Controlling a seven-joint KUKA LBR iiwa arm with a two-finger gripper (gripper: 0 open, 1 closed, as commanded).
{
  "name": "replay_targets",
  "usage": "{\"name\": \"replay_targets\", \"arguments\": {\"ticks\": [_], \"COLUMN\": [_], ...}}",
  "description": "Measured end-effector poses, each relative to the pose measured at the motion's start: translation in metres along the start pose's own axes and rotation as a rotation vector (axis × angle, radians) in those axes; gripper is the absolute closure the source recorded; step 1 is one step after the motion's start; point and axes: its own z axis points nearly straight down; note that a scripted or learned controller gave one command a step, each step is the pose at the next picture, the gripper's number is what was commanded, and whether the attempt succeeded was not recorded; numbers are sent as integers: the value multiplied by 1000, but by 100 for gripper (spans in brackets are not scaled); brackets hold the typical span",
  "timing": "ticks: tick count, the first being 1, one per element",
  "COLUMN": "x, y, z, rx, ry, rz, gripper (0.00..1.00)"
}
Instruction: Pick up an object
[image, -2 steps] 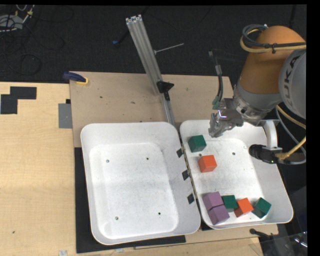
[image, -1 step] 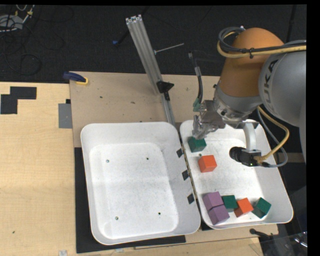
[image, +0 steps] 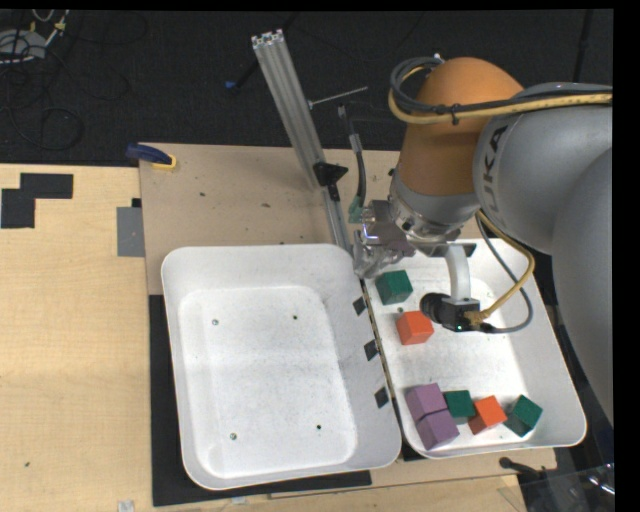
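**Arm low over the right bin, nothing lifted yet**

Nearest me, along the front edge of the shallow white right-hand bin (image: 560, 400), sits a loose cluster — a purple block (image: 431, 415) with a small dark green cube (image: 460, 404) just beside it, then an orange cube (image: 488, 412) and a green cube (image: 524, 413) tucked toward the corner. They look pushed together there, probably because the bin floor lets things drift to its near wall.

The shallow white left-hand bin (image: 200, 300) lies beside it, the two rims touching along a seam marked with small black tabs.

Further back in the right bin, an orange-red cube (image: 414, 328) rests apart from the cluster, and a green block (image: 394, 287) lies just beyond it, near the seam. These two are the likeliest targets, as I judge it, since the two-finger gripper (image: 380, 250) hangs just above the green block. The wrist housing hides the fingertips from here, so I cannot tell how they are set, and no block shows between them.

Behind that, the grey arm's orange band (image: 460, 100) looms — and a slanted aluminium rail (image: 300, 130) rises from the bench.
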Motion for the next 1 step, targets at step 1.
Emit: {"name": "replay_targets", "arguments": {"ticks": [1], "x": [51], "y": [7], "z": [-3], "rx": [-4], "ry": [0], "rz": [0], "gripper": [100]}}
